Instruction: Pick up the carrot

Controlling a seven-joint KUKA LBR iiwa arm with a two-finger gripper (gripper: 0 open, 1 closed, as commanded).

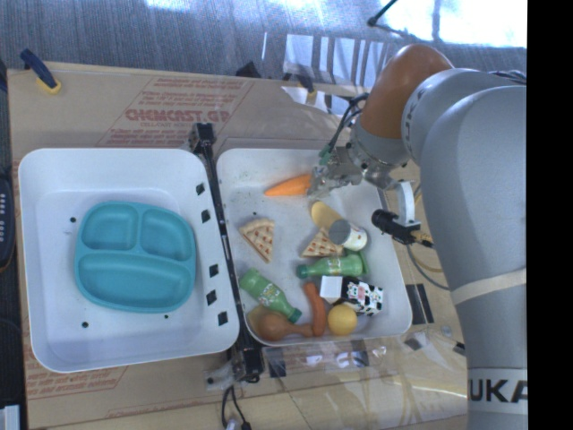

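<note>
The carrot point(288, 186) is orange and tapered. It lies in the upper part of the right bin point(235, 164) with its tip pointing left. My gripper point(324, 177) is low over the bin at the carrot's thick right end, touching or nearly touching it. The grey arm with its orange band point(403, 83) comes in from the right and hides the wrist behind it.
Below the carrot lie two waffle wedges point(259, 237), a yellow piece point(323, 212), a grey-capped item point(341, 232), two green bottles point(333, 266), a sausage point(315, 307), a lemon point(342, 319) and a cow-patterned carton point(363, 296). The left bin point(36, 173) holds a teal divided plate point(134, 256).
</note>
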